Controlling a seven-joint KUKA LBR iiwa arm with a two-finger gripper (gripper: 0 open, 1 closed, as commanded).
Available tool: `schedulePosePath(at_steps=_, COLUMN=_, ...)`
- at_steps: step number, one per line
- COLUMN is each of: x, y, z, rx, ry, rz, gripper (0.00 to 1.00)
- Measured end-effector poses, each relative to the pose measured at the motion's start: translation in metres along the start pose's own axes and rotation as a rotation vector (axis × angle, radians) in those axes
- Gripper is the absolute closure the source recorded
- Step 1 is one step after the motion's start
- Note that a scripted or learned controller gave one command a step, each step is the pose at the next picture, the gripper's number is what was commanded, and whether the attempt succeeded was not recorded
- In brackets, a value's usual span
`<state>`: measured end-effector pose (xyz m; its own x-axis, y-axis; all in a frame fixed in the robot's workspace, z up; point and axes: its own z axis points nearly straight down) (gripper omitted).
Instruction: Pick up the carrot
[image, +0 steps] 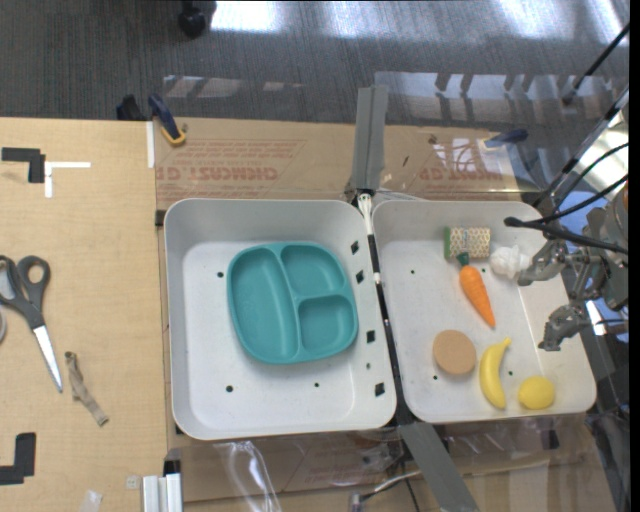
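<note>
The orange carrot (477, 292) with a green top lies in the right bin (420, 400), pointing toward the front right. My gripper (545, 303) hovers at the bin's right edge, a short way right of the carrot. Its two fingers (533, 271) stand apart, open, with nothing between them.
Around the carrot lie a speckled block (468, 241), a white lump (508, 261), a tan disc (454, 352), a banana (492, 373) and a lemon (537, 393). The left bin (190, 330) holds a teal divided plate (293, 301). Scissors (30, 300) rest on the bench at left.
</note>
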<state>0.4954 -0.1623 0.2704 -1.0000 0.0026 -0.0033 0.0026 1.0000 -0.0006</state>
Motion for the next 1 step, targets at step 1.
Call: schedulePosePath(at_steps=1, x=-0.0704, y=0.0243, z=0.1342, rx=-0.001, ry=0.0, rz=-0.2, gripper=0.0)
